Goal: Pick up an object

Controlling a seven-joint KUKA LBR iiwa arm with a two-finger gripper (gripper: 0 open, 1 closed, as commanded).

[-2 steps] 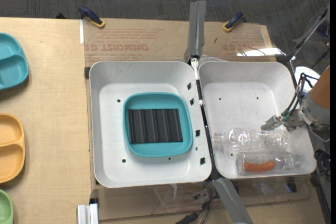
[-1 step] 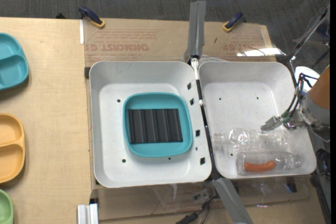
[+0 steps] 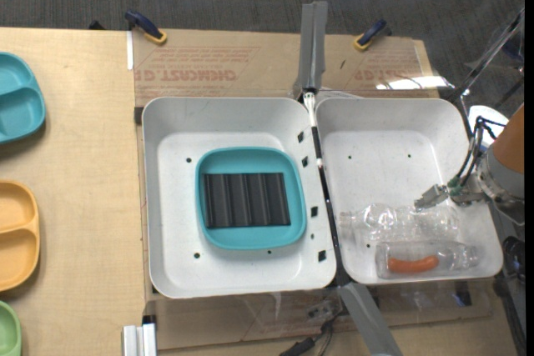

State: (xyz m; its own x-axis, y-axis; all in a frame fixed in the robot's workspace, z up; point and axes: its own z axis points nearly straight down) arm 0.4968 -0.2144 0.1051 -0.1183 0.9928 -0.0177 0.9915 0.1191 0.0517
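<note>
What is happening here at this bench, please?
A grey robot arm reaches in from the right over the right bin. Its gripper hangs low, just above a clear plastic bottle with something orange inside and some crumpled clear plastic beside it. Nothing is lifted yet. The left bin holds a teal tray with a dark ridged insert. Coloured plates lie on the table to the left.

Two white bins (image 3: 167, 204) (image 3: 467, 137), one teal tray (image 3: 250, 239), two clear bottles (image 3: 430, 257) (image 3: 400, 221), two clamps (image 3: 144, 26) (image 3: 370, 34) and three coloured plates (image 3: 21, 108) (image 3: 17, 233) (image 3: 7, 331) are counted.
</note>
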